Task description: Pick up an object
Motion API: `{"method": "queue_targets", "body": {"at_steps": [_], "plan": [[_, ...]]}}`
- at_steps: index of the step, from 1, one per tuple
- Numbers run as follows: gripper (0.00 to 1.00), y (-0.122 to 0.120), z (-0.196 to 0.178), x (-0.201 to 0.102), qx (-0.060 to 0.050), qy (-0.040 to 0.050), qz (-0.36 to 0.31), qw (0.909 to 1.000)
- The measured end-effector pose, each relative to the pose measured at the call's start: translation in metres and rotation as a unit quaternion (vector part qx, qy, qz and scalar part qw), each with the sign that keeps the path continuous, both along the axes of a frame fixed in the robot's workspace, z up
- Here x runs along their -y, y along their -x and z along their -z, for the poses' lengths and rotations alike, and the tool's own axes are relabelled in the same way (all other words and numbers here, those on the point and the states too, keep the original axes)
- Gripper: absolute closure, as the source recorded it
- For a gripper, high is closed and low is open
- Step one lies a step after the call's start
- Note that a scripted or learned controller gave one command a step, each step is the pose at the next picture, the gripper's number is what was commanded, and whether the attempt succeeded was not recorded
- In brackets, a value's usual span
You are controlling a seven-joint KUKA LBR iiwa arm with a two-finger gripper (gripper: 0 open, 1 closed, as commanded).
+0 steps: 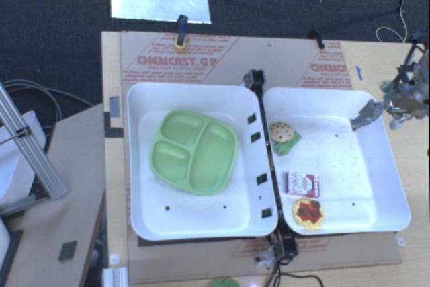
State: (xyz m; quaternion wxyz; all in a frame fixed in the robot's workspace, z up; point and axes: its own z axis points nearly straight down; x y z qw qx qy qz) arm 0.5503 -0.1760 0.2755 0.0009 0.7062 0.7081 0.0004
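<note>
In the right bin (349,212), near its left wall, lie three small toys. A burger with a green leaf (283,136) is farthest back. A pink and white box (302,183) sits in front of it, and a yellow round piece with red topping (308,212) lies at the front corner. My gripper (380,116) hangs at the view's right, over the bin's far right corner, well away from all three toys. Nothing shows in its grasp.
A light green divided plate (194,152) lies in the left bin (144,212). Black clips run along the wall between the bins (263,161). A yellow and blue clamp (181,34) sits on the cardboard behind the bins.
</note>
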Motion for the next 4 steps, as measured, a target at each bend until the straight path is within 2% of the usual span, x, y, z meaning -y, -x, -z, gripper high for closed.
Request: {"method": "queue_targets", "body": {"at_steps": [1,2,3,4], "plan": [[0.0,0.006,0.063,-0.04,-0.003,-0.0016,-0.002,1.0],[0.0,-0.044,0.108,-0.062,0.001,-0.0001,-0.003,1.0],[0.0,-0.119,0.161,-0.068,0.002,0.0,-0.002,1.0],[0.0,-0.057,0.186,-0.088,0.007,0.0015,0.002,1.0]]}}
